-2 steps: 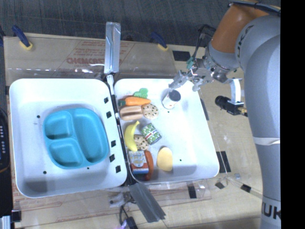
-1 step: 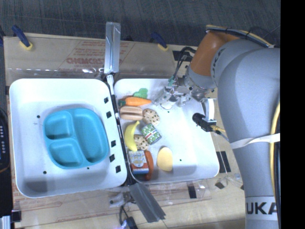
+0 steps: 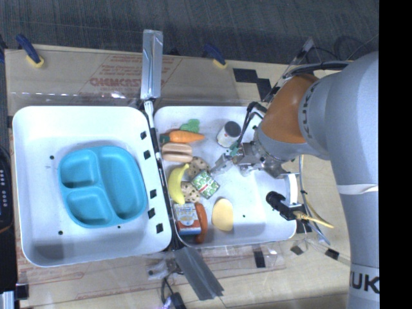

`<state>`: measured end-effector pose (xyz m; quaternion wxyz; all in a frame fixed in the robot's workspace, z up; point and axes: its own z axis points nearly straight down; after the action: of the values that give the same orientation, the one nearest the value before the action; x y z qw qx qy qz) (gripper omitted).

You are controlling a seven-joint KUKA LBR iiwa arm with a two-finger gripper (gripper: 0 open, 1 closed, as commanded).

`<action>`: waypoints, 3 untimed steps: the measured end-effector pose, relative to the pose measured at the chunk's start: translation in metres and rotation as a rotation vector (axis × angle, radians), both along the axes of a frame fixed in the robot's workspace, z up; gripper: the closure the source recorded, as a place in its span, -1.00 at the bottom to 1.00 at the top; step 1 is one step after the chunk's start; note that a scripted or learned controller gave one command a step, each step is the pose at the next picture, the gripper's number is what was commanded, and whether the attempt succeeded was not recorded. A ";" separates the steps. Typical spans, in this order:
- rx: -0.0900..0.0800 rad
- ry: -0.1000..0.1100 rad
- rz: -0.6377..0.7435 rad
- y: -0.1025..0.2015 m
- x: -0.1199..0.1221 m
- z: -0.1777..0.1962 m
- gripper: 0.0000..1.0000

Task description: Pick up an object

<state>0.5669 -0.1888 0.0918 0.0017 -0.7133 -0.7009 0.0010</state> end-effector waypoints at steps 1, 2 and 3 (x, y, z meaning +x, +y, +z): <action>0.001 0.000 0.018 0.044 -0.041 -0.001 -1.00; 0.000 -0.002 0.019 0.052 0.045 0.000 -1.00; 0.000 0.001 0.032 0.058 0.004 -0.001 -1.00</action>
<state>0.5711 -0.1308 0.0908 0.0021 -0.7019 -0.7123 0.0015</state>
